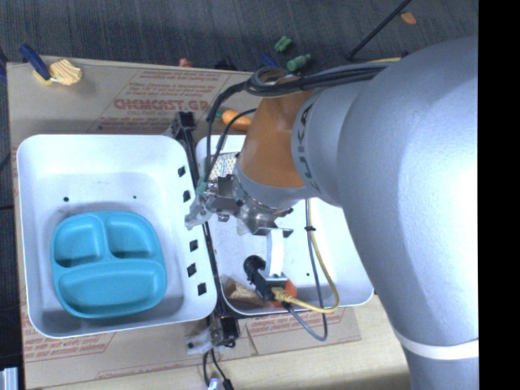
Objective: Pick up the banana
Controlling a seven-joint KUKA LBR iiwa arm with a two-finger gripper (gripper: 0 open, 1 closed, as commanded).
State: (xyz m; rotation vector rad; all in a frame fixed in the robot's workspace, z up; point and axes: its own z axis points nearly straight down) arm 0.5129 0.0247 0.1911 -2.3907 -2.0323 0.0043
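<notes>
My arm's grey body and orange band [272,149] lie over most of the right bin [357,287] and hide what is in it. The gripper [223,205] hangs at that bin's left wall, close to the divider between the two bins. A brownish item [240,288] and a small orange piece [280,286] lie at the right bin's near edge, under a yellow cable [317,303]. I cannot tell whether either of them is the banana. Nothing can be made out between the gripper's metal parts.
A blue divided plate [108,262] sits in the left bin [24,161]. An orange object [236,119] lies at the right bin's far rim. Small items sit on the cardboard at the far left [65,73] and on the floor behind [291,55].
</notes>
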